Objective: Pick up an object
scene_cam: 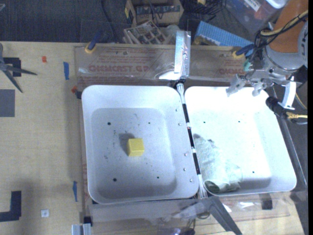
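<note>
A small yellow cube [136,147] lies near the middle of the left bin [93,131]. A rolled, mottled grey-white cloth [217,166] lies along the left wall of the right bin [279,151], reaching to its front corner. My gripper [245,88] hangs over the far edge of the right bin, well away from both objects. Its two fingers [234,88] stand apart, open, with nothing between them.
A clear plastic divider [182,58] stands upright behind the seam between the bins. Cables and boxes crowd the area behind the bench. The wooden bench top [39,131] stretches to the left of the bins.
</note>
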Robot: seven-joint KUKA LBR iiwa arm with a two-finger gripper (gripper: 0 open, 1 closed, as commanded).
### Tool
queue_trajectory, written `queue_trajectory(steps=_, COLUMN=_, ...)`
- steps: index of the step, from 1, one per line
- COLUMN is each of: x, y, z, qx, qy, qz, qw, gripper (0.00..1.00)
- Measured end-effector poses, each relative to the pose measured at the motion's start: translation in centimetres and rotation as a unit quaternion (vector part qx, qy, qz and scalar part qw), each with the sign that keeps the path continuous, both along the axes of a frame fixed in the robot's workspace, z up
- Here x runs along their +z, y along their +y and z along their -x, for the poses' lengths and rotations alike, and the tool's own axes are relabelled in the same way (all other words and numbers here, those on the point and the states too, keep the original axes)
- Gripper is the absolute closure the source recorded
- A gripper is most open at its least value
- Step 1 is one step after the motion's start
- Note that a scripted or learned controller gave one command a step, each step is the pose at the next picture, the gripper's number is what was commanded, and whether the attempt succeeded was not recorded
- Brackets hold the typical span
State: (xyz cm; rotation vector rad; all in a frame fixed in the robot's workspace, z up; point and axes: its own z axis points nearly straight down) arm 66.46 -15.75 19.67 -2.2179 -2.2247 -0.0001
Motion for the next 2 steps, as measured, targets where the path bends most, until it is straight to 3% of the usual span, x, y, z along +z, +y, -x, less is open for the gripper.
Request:
queue_trajectory(steps=1, x=0.0, y=0.0, z=0.0, qx=0.000, qy=0.000, qz=0.0000, qw=1.0000, gripper=0.00)
queue_trajectory(steps=2, x=-10.2, y=-0.3, z=5.3, qx=0.014, qy=-0.002, qz=0.0011, qw=0.9999, gripper=0.00)
